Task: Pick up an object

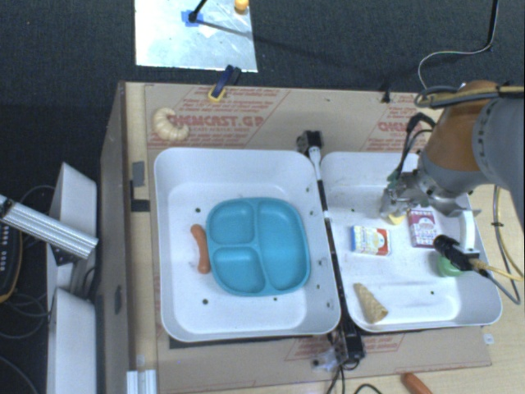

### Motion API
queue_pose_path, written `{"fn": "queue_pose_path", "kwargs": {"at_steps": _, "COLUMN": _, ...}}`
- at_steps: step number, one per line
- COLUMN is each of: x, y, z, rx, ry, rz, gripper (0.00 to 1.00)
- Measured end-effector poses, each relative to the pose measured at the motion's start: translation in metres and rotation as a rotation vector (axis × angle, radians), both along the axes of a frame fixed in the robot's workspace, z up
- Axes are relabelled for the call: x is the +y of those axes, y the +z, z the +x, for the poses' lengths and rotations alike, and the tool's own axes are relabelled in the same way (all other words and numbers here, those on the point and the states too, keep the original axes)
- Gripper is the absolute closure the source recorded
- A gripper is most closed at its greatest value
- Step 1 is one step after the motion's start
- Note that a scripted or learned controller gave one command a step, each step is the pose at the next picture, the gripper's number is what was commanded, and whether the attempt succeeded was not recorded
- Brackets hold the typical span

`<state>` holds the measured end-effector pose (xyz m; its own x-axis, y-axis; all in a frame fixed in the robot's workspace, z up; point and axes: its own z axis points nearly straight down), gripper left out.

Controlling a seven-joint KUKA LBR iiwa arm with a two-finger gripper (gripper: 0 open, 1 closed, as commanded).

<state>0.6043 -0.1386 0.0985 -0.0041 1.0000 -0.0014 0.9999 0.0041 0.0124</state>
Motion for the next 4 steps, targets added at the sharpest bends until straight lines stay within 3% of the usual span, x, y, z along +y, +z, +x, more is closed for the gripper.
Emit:
{"fn": "queue_pose_path", "kwargs": {"at_steps": 1, "x": 0.001, "y": 0.124, "z": -0.002, "rx": 0.007, "ry": 0.000, "rz": 0.000, "gripper": 1.00}}
{"fn": "queue_pose_path", "kwargs": {"at_steps": 2, "x": 0.001, "y": 0.123, "z": -0.003, "rx": 0.009, "ry": -0.001, "rz": 0.000, "gripper": 0.00}}
{"fn": "queue_pose_path", "kwargs": {"at_steps": 3, "x": 0.005, "y": 0.015, "z": 0.018, "rx": 0.014, "ry": 0.000, "rz": 0.002, "gripper": 0.00}}
{"fn": "queue_pose_path", "kwargs": {"at_steps": 4, "x": -0.002, "y": -0.014, "z": 0.007, "rx": 0.012, "ry": -0.002, "rz": 0.001, "gripper": 0.00}}
